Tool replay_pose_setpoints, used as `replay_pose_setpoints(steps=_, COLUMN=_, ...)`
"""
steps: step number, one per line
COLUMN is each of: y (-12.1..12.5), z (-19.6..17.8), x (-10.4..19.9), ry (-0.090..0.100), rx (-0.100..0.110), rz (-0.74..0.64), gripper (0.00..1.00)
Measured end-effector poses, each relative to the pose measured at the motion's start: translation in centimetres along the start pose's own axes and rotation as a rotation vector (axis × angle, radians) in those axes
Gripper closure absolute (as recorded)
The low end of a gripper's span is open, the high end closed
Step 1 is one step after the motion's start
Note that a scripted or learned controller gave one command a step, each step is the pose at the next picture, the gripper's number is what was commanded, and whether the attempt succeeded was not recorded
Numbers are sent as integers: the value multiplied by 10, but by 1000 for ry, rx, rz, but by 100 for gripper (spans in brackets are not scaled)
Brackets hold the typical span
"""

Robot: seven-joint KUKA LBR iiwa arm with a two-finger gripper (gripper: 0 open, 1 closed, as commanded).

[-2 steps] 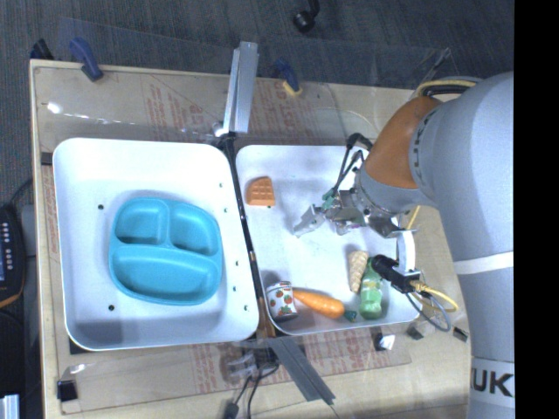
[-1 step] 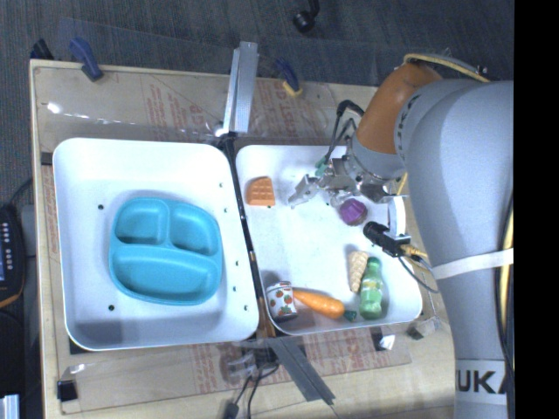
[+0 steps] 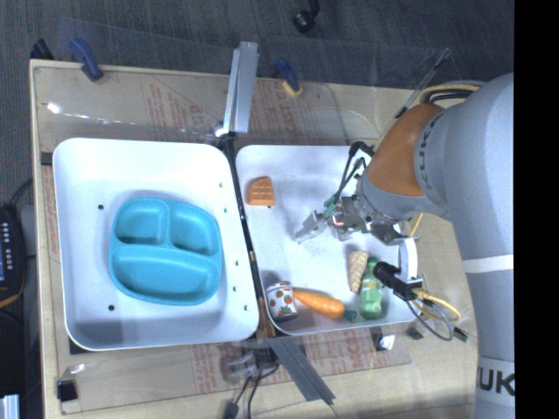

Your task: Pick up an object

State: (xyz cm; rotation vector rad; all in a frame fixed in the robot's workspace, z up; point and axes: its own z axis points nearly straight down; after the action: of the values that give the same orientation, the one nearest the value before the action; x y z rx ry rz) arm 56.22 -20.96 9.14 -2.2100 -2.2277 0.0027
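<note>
Claw [image 3: 311, 226] hovers near waffle [image 3: 259, 191] in right bin [image 3: 288, 164].

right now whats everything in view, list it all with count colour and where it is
bins: 2, white, side by side on the bench
divided plate: 1, light blue, in the left-hand bin
waffle-like piece: 1, orange-brown, top left of the right-hand bin
carrot: 1, orange, near the front edge of the right-hand bin
small patterned cup: 1, white with red spots, front left corner of the right-hand bin, beside the carrot
cone-shaped piece: 1, cream, right-hand bin, right of centre
green item: 1, green, next to the cone-shaped piece, front right
clamps: 2, blue, on the bench's far edge
arm: 1, grey with orange band, reaching in from the right
gripper: 1, metallic, over the middle of the right-hand bin
</note>
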Motion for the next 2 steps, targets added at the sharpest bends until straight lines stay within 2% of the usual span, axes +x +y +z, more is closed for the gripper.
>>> replay_pose_setpoints(steps=1, y=-84, z=-1, x=0, ry=-1, rx=-6, rz=-1, gripper=0)
replay_pose_setpoints(steps=2, y=-82, z=-12, x=0, ry=-2, rx=-8, rz=-5, gripper=100)
